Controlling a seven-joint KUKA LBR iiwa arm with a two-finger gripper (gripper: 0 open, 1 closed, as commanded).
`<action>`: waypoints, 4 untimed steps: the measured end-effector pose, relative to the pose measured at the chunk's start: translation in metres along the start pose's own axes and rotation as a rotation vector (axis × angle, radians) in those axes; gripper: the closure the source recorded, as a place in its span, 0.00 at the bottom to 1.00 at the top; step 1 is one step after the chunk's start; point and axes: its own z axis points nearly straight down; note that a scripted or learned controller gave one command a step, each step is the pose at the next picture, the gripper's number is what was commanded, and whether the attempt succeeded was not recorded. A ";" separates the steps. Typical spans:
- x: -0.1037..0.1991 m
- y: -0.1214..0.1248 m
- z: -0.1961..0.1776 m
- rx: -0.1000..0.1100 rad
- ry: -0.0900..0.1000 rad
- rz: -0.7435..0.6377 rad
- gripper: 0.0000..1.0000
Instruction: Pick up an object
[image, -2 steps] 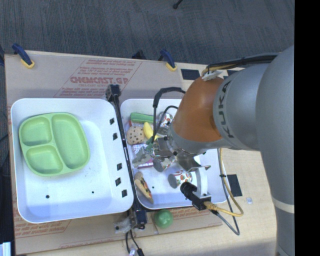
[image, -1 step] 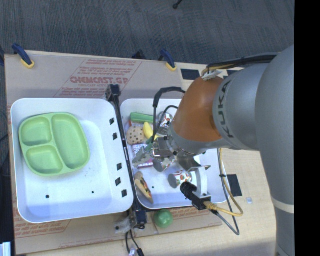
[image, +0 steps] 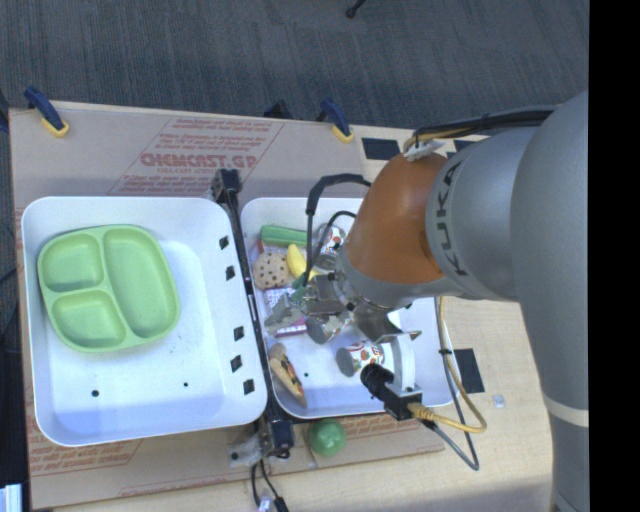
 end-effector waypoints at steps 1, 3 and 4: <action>0.000 0.000 0.000 0.000 0.000 0.000 0.00; 0.000 0.000 0.000 0.000 0.000 0.000 0.00; 0.000 0.000 0.000 0.000 0.000 0.000 0.00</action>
